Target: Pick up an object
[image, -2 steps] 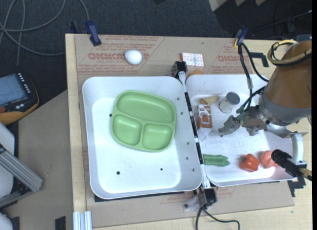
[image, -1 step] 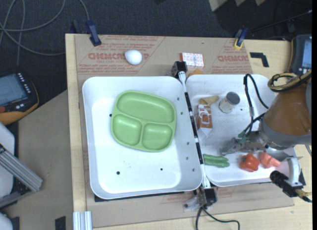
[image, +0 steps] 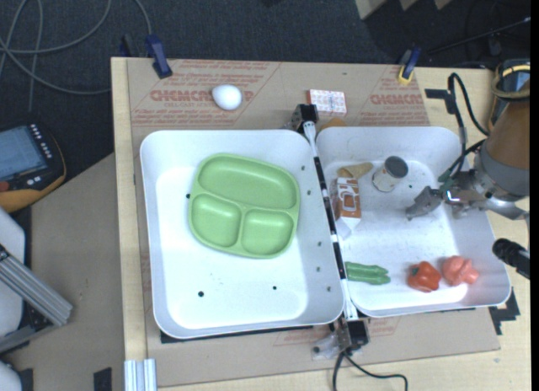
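Several small objects lie in the right white bin. A grey round can stands near the back, with a tan scrap to its left. A brown and white packet lies by the bin's left wall. Along the front are a green pod, a red pepper and a pinkish-orange piece. My gripper hangs low over the bin's middle right, right of the packet and in front of the can, with nothing visibly held.
The left bin holds a green divided plate. A white egg and a small patterned box sit on the cardboard behind the bins. Blue clamps grip the back edge.
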Robot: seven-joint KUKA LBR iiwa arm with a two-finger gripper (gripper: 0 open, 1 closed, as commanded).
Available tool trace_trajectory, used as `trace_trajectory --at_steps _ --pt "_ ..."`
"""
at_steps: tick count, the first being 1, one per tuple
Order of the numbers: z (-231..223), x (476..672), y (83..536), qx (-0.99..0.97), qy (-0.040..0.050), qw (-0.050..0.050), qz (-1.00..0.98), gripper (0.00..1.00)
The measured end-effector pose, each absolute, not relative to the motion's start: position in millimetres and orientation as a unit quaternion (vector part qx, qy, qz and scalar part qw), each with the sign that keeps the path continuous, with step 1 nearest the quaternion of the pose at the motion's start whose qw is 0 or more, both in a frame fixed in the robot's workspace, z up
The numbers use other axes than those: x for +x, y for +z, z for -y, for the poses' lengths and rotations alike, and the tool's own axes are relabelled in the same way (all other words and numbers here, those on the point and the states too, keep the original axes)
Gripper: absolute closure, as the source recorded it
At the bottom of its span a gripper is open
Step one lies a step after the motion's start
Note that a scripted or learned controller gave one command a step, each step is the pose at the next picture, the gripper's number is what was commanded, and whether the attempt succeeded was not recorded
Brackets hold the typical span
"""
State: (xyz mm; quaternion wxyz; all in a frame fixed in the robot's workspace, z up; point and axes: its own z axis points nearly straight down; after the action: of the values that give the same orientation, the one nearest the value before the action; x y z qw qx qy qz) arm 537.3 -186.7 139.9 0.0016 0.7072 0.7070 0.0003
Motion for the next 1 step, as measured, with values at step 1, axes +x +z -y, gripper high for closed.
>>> trace_trajectory --at_steps 1 --pt "210.6 598.7 90.2 0.707 0.0001 0.001 -0.707 0.0"
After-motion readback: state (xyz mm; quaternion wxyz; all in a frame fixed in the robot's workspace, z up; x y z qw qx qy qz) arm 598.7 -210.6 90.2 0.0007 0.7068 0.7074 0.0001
